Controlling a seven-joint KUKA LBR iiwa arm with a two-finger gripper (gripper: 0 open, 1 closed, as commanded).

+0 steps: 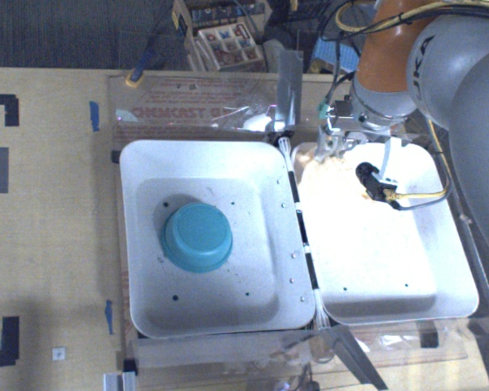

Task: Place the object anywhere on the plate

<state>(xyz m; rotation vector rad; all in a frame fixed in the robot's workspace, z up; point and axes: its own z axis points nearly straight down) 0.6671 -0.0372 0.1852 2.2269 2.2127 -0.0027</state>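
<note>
Gripper (332, 143) hangs over the far left corner of the right bin (375, 259), close to the wall shared with the left bin (143, 169) — whether it is released or clenched cannot be told, glare washes that corner out. Nothing made out in its grasp. Arm (456, 55) comes in from the upper right, orange band (391, 23) above the wrist. Blue dish (197, 236) sits in the left bin, left of centre — well apart from the gripper.

Fixed camera above bench (49, 243), slanting down, both bins (253, 292) framed
</note>
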